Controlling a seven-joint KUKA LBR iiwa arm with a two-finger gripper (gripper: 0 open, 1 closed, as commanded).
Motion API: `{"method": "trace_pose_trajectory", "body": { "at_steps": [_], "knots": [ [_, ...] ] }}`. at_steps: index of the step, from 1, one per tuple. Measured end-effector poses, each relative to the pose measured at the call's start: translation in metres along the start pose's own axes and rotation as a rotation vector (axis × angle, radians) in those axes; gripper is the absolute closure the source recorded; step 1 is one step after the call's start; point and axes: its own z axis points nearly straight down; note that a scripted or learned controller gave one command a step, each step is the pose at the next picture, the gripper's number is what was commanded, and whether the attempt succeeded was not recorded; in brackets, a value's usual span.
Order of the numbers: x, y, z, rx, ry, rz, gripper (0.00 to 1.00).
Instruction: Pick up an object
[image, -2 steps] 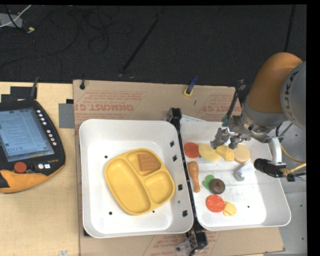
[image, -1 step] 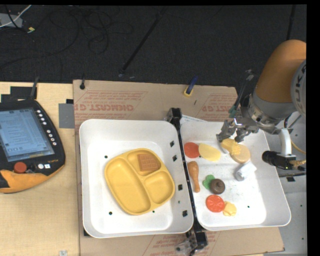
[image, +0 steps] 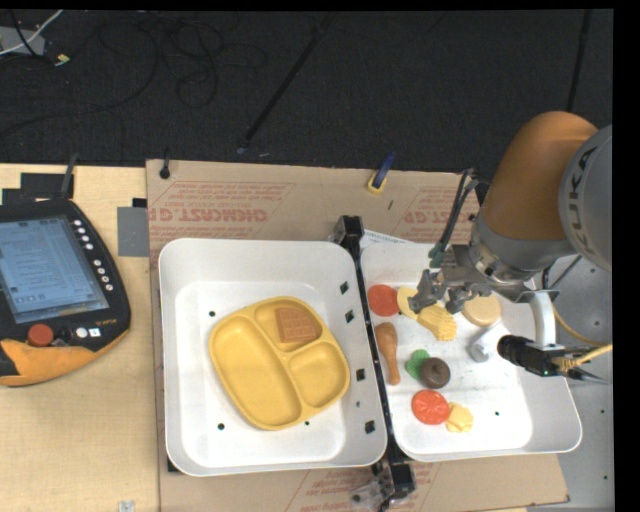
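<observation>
Toy food is lying scattered in the right bin (image: 520, 425): a red tomato (image: 430, 406) nearest, a yellow corn piece (image: 437, 322) sitting just under the gripper (image: 440, 292), whose opening I cannot tell. Beyond, cardboard (image: 260, 205) is covering the bench; the left bin (image: 190, 270) is holding a yellow tray (image: 270, 370).

Two white bins (image: 190, 300), one yellow tray (image: 240, 370), one brown waffle (image: 296, 323)

Arm (image: 585, 215): grey rounded casing, dark lettering on the upper link.
Band (image: 535, 175): broad, orange, domed.
Gripper (image: 440, 298): dark metal mechanism, thin black cables running up from it.
</observation>
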Motion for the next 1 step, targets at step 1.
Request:
{"method": "trace_pose_trajectory", "body": {
  "at_steps": [1],
  "knots": [
    [-0.0019,-0.0012,-0.0190,-0.006,-0.002,0.001,1.00]
  ]
}}
